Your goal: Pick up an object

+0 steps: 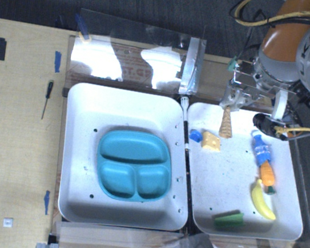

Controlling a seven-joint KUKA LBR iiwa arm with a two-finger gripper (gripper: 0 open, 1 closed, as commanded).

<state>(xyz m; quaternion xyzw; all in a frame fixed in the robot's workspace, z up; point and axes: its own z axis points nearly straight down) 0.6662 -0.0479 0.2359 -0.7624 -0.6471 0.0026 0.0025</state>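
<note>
Where bins (75,195) sit: two, one banana (262,202).

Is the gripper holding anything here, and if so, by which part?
Yes. The gripper holds a tan cone-shaped object by its narrow top end, dangling over the right bin.

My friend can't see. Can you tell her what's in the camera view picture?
A grey and orange robot arm holds its end effector above the right bin, just over a tan cone. That bin also has a yellow block, blue bottle, banana and green piece. The left bin holds a blue divided tray.
</note>
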